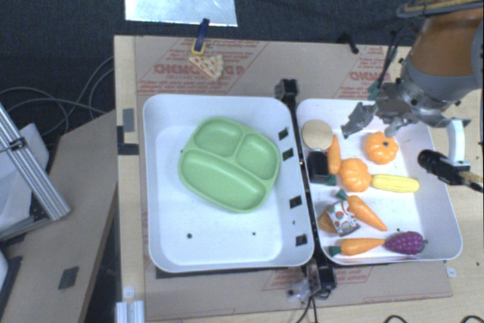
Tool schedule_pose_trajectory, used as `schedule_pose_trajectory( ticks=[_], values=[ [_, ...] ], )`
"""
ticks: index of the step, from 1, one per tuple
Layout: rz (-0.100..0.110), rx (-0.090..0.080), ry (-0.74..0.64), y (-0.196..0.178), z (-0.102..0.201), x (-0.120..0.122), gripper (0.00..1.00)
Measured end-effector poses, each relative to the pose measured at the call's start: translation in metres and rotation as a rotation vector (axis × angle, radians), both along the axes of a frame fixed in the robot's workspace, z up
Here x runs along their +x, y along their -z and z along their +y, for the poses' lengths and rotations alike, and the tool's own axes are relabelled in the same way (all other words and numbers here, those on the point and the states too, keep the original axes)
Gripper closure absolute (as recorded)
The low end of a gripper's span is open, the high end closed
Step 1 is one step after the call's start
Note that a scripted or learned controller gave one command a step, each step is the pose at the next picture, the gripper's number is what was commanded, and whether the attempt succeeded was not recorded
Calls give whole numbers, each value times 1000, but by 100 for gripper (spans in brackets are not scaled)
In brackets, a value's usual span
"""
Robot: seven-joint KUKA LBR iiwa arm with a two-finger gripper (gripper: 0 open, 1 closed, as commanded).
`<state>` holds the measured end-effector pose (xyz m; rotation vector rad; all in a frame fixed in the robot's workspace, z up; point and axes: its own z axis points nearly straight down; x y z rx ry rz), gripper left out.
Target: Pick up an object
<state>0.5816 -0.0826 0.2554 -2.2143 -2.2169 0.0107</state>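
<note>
The task is at its start as far as this view shows: nothing is lifted, and every toy lies on the floor of the right bin (pixel 442 227). The jaws (pixel 376 119) hang over that bin's far edge, spread open with nothing between them; one finger slants down toward the bin's far left part, the other reaches toward the small orange pumpkin (pixel 380 148).

That pumpkin sits just below the jaws, near the bin's far edge. To its left lies a beige round piece (pixel 318 135), and closer to the middle an orange fruit (pixel 354 175) touches a corn cob (pixel 395 183) on its right. A carrot (pixel 367 213) lies nearer the front, beside a small printed carton (pixel 342 218); a second carrot (pixel 360 245) and a bunch of purple grapes (pixel 405 242) rest along the bin's near edge.

The left bin (pixel 162 185) holds a green divided plate (pixel 229 163) at its middle.

What is left, by my judgement, is all of it: descend, close on one piece, likely the pumpkin, and raise it clear.
</note>
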Motion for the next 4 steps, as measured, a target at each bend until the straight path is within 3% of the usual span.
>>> schedule_pose_trajectory(
  ticks=[1,3,4],
  values=[
    [-12,-1,-2,-7,0,2,0],
    [-8,-1,1,101,-3,0,0],
    [-16,5,0,158,-2,7,0]
  ],
)
